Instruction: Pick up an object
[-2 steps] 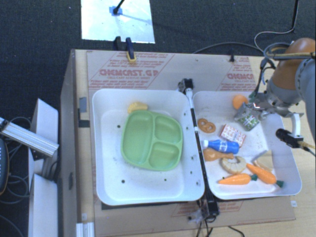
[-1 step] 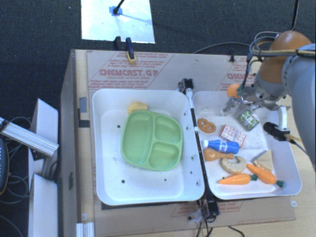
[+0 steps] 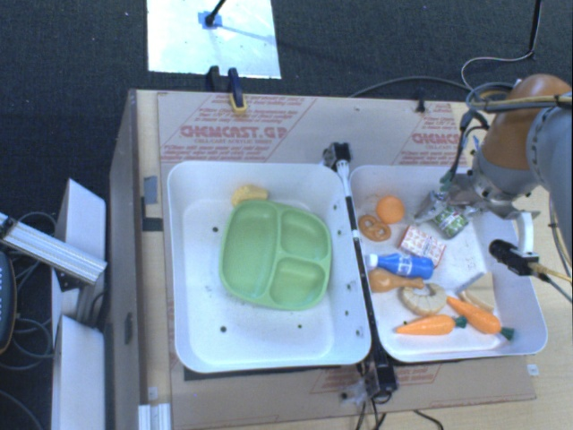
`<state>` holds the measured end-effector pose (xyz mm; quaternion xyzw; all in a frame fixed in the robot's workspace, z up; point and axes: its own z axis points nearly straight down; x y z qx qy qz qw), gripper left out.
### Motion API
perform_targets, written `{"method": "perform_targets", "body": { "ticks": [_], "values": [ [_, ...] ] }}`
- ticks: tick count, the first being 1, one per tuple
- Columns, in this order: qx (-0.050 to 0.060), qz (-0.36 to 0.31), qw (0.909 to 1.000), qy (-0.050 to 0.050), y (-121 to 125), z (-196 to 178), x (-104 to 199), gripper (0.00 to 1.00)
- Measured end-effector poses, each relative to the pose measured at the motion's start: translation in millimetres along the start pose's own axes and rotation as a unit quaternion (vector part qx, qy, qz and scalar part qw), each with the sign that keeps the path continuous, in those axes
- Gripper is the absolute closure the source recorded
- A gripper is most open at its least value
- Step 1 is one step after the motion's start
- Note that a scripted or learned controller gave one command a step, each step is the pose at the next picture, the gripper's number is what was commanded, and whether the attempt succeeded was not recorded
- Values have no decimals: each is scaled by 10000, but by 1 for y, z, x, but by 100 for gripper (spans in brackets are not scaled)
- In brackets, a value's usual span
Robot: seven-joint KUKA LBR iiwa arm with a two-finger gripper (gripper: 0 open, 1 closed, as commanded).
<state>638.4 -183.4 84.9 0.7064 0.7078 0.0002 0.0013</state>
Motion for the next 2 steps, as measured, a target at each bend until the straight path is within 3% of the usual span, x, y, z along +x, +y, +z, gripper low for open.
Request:
{"method": "perform_targets", "body": {
  "ticks": [1,2],
  "values": [
    [-17,-12,10000,-4,1,-11,0,100],
    [-16,-14,10000,12,26,-100,87,100]
  ]
}}
